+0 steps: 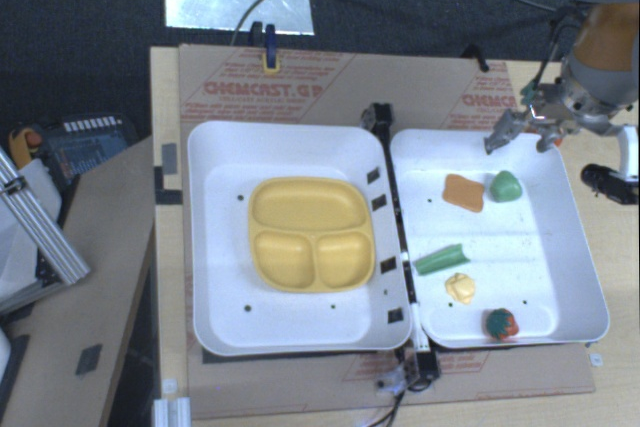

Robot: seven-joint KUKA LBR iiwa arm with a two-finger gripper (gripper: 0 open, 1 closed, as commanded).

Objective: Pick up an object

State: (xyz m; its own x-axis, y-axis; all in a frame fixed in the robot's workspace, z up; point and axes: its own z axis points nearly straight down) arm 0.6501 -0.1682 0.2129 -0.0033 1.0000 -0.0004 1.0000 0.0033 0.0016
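In the right bin [560, 235] lie an orange flat piece [464, 192], a round green object [506, 186], a long green piece [440, 259], a pale yellow object [460, 288] and a red and green ball [501, 323]. My gripper [522, 137] hangs above the bin's far right corner, its two fingers spread apart and open with nothing between them. It is up and to the right of the round green object and clear of it.
The left bin [215, 215] holds a yellow compartment tray [310, 233]. A black divider with clips [390, 215] runs between the bins. A metal rail and a device sit on the bench at left [45, 205].
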